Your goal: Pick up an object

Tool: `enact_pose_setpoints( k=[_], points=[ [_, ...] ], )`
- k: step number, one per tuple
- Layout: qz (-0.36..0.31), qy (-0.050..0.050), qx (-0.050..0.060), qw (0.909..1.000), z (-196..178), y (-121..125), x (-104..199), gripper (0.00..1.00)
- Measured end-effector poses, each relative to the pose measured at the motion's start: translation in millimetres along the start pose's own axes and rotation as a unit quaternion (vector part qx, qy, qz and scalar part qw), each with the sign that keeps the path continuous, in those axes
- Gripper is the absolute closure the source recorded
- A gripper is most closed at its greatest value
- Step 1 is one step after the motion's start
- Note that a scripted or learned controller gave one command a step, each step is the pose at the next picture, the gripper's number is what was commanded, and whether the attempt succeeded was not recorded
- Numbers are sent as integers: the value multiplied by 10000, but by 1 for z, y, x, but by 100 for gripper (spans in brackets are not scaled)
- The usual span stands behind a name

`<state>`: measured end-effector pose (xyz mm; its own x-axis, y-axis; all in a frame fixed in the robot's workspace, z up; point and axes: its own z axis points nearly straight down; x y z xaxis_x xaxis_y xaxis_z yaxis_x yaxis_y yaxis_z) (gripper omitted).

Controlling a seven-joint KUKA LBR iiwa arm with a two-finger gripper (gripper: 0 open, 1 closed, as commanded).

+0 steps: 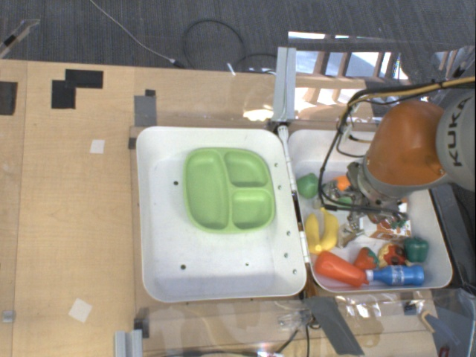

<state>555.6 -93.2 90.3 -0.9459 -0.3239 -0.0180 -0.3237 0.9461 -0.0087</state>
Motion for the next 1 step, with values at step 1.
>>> enact_pose_setpoints(
  k=[1],
  points=[
    [-153, 25, 1, 9999, -47, -86, -14, 0]
  ],
)
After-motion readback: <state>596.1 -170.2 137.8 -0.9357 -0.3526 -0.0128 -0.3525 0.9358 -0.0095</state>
